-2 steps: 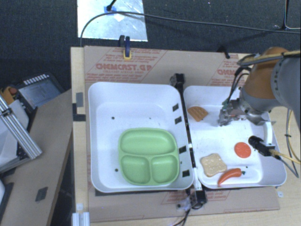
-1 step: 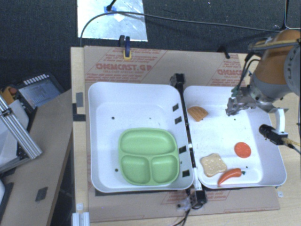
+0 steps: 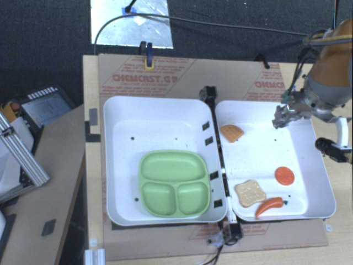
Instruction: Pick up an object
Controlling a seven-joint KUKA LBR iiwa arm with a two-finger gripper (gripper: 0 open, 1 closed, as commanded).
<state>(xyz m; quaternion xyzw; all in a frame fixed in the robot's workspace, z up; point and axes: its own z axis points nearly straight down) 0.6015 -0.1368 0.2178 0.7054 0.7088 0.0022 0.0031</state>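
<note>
Gripper [image 3: 282,117] poised above the right bin's [image 3: 317,164] far end, nothing visibly between its fingers.

Whether it is spread or closed I cannot tell. Nearest of 4 candidates is the orange-tan piece [image 3: 232,132], off to its left; red disc [image 3: 284,175], toast slice [image 3: 250,192] and red pepper [image 3: 269,205] lie toward the near edge. I'd centre over 1 isolated item, descend straight, close only once it is straddled.

Tray [image 3: 174,182] in left bin [image 3: 118,126]
</note>
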